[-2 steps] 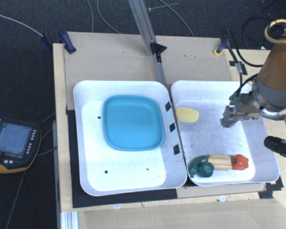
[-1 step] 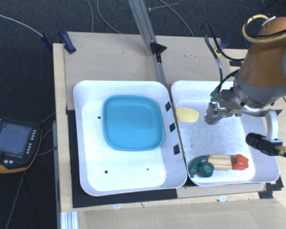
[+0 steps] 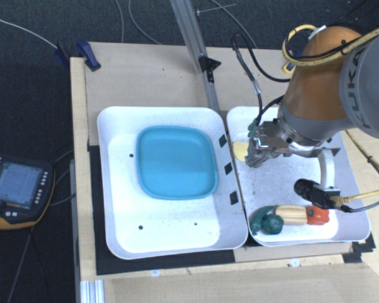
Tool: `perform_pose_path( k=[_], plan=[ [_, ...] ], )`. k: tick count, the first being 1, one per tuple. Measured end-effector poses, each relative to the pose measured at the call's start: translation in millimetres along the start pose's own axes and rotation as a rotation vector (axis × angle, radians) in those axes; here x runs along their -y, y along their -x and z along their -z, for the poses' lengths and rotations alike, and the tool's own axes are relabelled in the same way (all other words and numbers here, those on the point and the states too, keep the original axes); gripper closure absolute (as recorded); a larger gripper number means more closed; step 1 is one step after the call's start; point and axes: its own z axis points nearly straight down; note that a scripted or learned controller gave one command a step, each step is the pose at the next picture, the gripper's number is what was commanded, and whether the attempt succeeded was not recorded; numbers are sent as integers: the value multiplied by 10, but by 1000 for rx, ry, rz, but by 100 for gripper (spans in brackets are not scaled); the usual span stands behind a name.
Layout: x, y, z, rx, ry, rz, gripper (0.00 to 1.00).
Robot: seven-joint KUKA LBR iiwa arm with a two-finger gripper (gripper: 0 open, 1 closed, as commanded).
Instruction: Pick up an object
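Front edge of worktop (image 3: 177, 276): bare wood lay nearest the camera, with the two bins set side by side behind it.
Right bin, near wall (image 3: 290, 237): three small objects lay in a row against this wall: a dark green rounded object (image 3: 266, 222), a tan wooden cylinder (image 3: 292, 215) touching it, and a red-orange piece (image 3: 318, 216) at the cylinder's far end. Judged: the wall gave them a stop, which would explain the tidy line.
Left bin (image 3: 117, 188): it carried a shallow blue tray (image 3: 177, 163) lying flat near its middle, well apart from the gripper.
Black fitting (image 3: 312, 190): a cabled part of the arm hung just above the red-orange piece.
Gripper (image 3: 258, 150): it was positioned low over the far left part of the right bin. Whether the gripper was spread or closed could not be determined, and no object was visibly held.
Pale yellow object (image 3: 240, 150): the likely pick target lay just beside the gripper, against the bin's left wall. Judged: the wall would crowd a grasp there.
Arm (image 3: 325, 81): it reached in from the right, wrist pointed downward for a top approach.
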Motion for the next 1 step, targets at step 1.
perform_pose_path(
  k=[1],
  plan=[
    [73, -513, -25, 0, 1, -1, 100]
  ],
)
